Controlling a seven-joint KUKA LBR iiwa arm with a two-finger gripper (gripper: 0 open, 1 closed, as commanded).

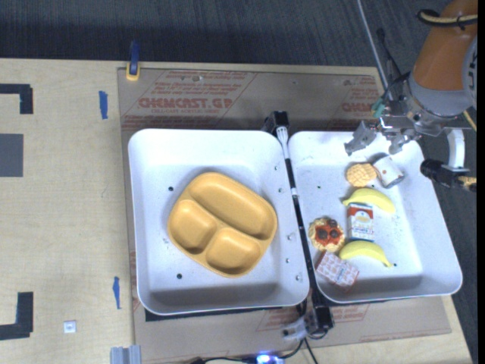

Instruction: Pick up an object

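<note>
In the left bin (pixel 144 226): one yellow compartment tray (pixel 221 222), three hollows, lying at a slant near the middle of the floor. Nothing rests in it, so far as can be seen.

Between the bins: a dark divider strip (pixel 295 203) running front to back, with the two rims touching it on either side.

In the right bin (pixel 443 268), front to back along its left half and centre:
- a red-and-white checked packet (pixel 337 269), at the front, just beside the divider;
- a small round tart with dark red topping (pixel 326 233), touching or nearly touching the packet;
- a banana (pixel 364 252), lying just right of the tart;
- a small red-and-white carton (pixel 361 221), between the two bananas;
- a second banana (pixel 370 199), curved, behind the carton;
- a round waffle (pixel 361 174), just behind that banana;
- a small white block (pixel 389 171), touching or just beside the waffle on its right.

At the back right corner of the right bin: the gripper (pixel 385 136), fingers spread apart and holding nothing, poised above the waffle and the white block.

Step in hand, as judged: the approach, with no object yet taken. All items lie on the bin floor.

Next move, as judged: lower onto one item, most likely the waffle or white block beneath, straddle it cleanly without catching its neighbour, then close and lift.
</note>
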